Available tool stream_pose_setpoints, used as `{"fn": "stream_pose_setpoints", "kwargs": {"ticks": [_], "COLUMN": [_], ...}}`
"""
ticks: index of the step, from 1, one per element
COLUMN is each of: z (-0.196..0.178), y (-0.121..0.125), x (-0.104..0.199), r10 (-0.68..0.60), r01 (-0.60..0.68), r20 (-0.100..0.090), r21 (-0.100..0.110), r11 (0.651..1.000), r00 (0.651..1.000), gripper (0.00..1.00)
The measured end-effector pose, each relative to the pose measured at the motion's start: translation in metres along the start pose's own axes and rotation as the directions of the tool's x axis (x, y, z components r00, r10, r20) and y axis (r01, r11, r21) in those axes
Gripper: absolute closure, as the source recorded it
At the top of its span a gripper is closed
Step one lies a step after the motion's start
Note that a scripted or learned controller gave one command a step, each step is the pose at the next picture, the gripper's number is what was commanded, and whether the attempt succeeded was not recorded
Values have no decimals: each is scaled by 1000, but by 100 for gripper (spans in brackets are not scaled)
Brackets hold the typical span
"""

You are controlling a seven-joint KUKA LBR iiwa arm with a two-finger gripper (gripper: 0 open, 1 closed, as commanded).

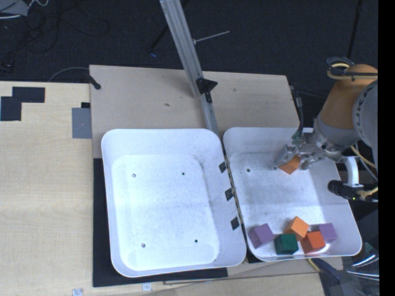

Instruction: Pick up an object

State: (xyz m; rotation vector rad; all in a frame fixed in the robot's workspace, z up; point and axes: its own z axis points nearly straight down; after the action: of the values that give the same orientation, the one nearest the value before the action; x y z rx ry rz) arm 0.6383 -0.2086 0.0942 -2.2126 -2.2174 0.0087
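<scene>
My gripper (pixel 292 160) hangs over the upper right part of the right bin (pixel 271 190). A small orange block (pixel 289 164) sits between its two grey fingers, and the fingers are closed on it. I cannot tell if the block is touching the bin floor or held just above it. The orange band of the arm (pixel 342 100) rises behind the gripper at the right edge.
Along the right bin's near edge lie a purple block (pixel 260 234), a green block (pixel 286 243), an orange block (pixel 299 226), a red-orange block (pixel 313 241) and another purple block (pixel 327 231). The left bin (pixel 123 147) adjoins. A metal rail (pixel 188 60) slants behind both.
</scene>
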Motion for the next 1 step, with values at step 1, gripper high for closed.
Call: {"fn": "stream_pose_setpoints", "kwargs": {"ticks": [1], "z": [4], "y": [14], "x": [3], "r10": [2], "r01": [-2], "r20": [3], "r21": [-10], "r11": [1000], "r00": [1000], "gripper": [0]}}
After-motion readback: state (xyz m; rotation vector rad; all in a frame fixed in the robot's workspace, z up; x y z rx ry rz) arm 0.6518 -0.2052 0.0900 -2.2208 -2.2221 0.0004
